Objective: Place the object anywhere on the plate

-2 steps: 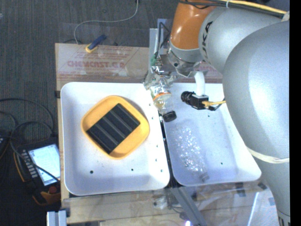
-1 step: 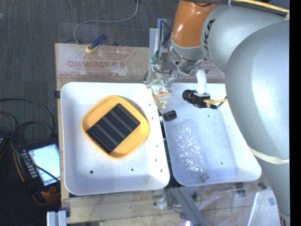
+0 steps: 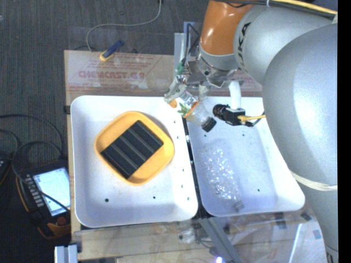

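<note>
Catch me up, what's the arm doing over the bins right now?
The grey arm reaches in from the right, with its gripper at the far edge of the bins, about where the two meet. A small orange-and-green object sits at the fingertips, though I cannot tell if it is truly gripped. The yellow plate with a dark ribbed insert lies in the left bin, nothing placed on it yet. A clear plastic bottle lies in the right bin.
</note>
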Robot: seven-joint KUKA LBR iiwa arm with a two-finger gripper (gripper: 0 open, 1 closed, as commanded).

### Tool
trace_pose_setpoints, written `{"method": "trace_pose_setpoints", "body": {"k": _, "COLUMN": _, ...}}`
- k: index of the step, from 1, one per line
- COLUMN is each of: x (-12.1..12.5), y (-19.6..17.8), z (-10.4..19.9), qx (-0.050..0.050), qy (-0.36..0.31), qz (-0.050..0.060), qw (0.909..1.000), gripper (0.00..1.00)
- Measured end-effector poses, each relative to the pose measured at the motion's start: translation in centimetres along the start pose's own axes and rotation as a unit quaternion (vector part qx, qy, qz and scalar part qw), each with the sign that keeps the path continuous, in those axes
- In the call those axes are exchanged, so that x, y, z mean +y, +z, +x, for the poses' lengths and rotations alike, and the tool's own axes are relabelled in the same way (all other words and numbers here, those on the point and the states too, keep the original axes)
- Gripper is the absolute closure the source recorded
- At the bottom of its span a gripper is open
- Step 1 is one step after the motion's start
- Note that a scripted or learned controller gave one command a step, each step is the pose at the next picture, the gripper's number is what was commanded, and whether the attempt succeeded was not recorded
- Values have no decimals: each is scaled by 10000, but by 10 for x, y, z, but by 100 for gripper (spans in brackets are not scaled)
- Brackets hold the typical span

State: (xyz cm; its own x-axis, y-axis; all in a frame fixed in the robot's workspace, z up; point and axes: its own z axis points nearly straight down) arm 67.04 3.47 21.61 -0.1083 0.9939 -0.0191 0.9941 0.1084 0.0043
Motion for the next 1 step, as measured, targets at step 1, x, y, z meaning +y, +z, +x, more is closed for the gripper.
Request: {"method": "trace_pose_setpoints", "body": {"k": 1, "x": -22, "y": 32, "z": 37, "qx": 103, "qy": -1578, "qz": 14, "qw": 9874, "gripper": 0}}
